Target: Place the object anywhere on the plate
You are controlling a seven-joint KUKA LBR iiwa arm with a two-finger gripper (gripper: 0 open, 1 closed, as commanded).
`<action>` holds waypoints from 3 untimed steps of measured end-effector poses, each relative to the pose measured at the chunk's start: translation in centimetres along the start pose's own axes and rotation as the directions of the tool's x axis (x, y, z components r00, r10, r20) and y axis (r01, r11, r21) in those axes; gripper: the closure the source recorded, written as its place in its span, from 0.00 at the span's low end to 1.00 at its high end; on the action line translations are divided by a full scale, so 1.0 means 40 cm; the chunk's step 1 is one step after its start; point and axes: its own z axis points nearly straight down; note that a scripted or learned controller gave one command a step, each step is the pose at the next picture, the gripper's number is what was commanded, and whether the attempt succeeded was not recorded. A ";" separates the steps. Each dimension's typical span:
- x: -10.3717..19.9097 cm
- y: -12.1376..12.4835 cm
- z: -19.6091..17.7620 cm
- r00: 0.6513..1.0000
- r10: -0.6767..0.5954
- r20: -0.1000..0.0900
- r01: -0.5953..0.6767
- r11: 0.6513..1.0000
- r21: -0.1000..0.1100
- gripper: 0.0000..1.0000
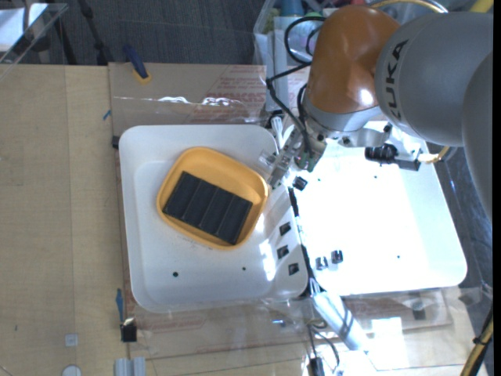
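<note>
A dark ridged rectangular block [208, 207] lies flat on the yellow plate [243, 175] in the left white bin [149, 272], its long axis running from the upper left down to the lower right of the camera view, parallel grooves crossing its short way. The grey arm [438, 69], with its orange band [348, 53], reaches in from the right, and the gripper [288, 161] hangs over the seam between the left bin and the right white bin [391, 233], just beside the plate's right rim and apart from the block. Whether the jaws are wide or narrow cannot be told from this view.
</note>
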 end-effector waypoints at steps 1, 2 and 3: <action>-0.005 0.076 -0.010 0.987 -0.162 0.005 0.162 0.987 -0.003 1.00; 0.009 0.139 -0.047 0.970 -0.242 0.006 0.242 0.970 -0.003 1.00; 0.056 0.037 0.000 0.940 -0.340 0.000 0.340 0.940 0.000 1.00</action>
